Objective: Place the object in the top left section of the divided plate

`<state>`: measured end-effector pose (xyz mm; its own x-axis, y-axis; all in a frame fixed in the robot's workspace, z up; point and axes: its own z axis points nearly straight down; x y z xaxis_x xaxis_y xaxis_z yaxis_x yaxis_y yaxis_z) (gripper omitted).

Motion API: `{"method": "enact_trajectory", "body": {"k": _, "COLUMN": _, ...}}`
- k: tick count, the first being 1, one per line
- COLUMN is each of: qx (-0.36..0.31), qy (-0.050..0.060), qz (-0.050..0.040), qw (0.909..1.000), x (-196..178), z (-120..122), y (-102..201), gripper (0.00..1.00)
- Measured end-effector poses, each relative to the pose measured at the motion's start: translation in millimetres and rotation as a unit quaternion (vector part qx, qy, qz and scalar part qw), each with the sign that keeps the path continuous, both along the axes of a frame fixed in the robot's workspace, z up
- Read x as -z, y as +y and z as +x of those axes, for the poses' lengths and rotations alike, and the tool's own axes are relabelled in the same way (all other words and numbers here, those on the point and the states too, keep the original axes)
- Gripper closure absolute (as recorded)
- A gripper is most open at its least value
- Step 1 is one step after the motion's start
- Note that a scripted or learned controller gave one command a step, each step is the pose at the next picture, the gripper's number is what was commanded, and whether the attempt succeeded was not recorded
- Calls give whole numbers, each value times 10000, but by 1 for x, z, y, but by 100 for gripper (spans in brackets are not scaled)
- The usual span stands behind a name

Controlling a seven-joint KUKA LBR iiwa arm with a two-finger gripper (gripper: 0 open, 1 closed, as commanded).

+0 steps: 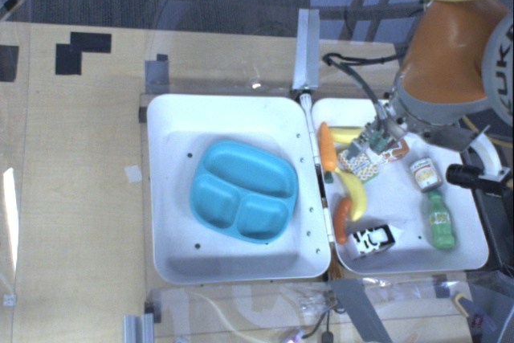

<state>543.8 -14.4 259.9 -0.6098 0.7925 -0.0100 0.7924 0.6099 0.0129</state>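
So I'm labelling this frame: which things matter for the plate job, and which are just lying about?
Job: blue divided plate in the left bin; gripper over the right bin.

Lying about: carrot, banana, green bottle, small jar, black-and-white box.
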Motion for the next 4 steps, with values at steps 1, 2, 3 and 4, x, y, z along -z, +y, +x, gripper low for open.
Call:
{"method": "enact_trajectory", "body": {"k": 1, "qx": -1273, "qy": 52, "qz": -12, "qw": 9918, "x": 75, "z": -21, "y": 5, "gripper": 100}}
{"method": "enact_trajectory", "body": {"k": 2, "qx": -2701, "qy": 40, "qz": -25, "qw": 9628, "x": 65, "z": -17, "y": 52, "gripper": 100}}
{"method": "enact_trajectory", "body": {"k": 3, "qx": -4162, "qy": 29, "qz": -44, "qw": 9092, "x": 74, "z": 23, "y": 57, "gripper": 100}}
{"method": "enact_trajectory", "body": {"k": 4, "qx": -3884, "qy": 21, "qz": -43, "qw": 9215, "x": 73, "z": 59, "y": 40, "gripper": 100}}
